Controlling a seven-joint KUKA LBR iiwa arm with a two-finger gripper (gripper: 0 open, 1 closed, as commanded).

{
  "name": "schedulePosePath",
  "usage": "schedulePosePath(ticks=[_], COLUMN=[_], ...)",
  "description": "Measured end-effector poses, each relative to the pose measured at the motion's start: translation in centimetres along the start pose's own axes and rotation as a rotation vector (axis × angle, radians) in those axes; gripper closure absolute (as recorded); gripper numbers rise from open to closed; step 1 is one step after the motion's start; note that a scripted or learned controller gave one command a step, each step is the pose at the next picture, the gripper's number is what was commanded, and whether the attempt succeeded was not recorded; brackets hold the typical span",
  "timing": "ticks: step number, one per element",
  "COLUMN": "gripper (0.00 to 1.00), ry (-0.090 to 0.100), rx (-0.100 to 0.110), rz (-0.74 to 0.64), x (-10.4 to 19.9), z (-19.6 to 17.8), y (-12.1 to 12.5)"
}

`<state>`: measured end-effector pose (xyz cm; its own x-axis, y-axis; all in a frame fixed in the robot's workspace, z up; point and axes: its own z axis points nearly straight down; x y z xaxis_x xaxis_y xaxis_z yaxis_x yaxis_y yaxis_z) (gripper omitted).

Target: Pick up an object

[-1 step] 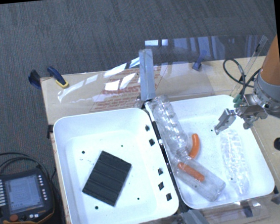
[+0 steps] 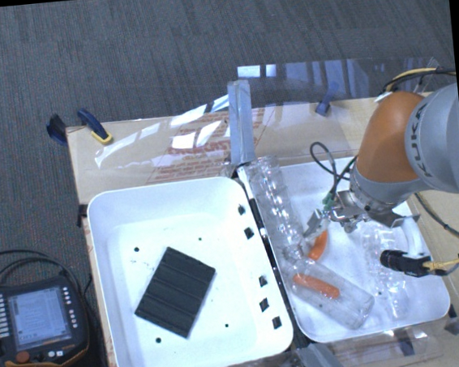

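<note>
The arm is reaching in from the right and hanging over the right bin (image 2: 437, 299), with the tool (image 2: 319, 224) pointing down and left toward the clutter on that bin's floor. Whether the tool is open or closed cannot be told from this slanted view, and nothing is showing between its tips, so no grasp is being claimed. The likeliest targets are lying right below it: a small orange piece (image 2: 319, 246) just beside the tool tip, and a second orange piece (image 2: 316, 285) nearer the front, which appears to be sitting inside or under a clear plastic container (image 2: 339, 296). A tall clear bottle (image 2: 270, 195) is lying along the divider between the bins. The main risk is coming from all that transparent plastic: it is crowding the orange pieces, so a descending tool is liable to be striking a clear wall and skidding off, or pushing the piece aside rather than closing on it. The tool is also working near the divider, where a finger could be catching the rim. A cable (image 2: 326, 168) looping off the wrist is hanging close to the bottle and might snag. The black flat pad (image 2: 176, 291) in the left bin (image 2: 104, 232) is lying well apart and looks far easier to reach.
</note>
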<state>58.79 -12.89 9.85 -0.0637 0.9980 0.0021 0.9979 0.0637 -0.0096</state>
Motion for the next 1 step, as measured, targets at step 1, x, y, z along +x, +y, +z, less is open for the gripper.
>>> schedulePosePath(ticks=[1], gripper=[0.0], ry=[-0.004], rx=[-0.004], rz=[0.016], x=[2.07], z=[1.4], y=[-2.02])
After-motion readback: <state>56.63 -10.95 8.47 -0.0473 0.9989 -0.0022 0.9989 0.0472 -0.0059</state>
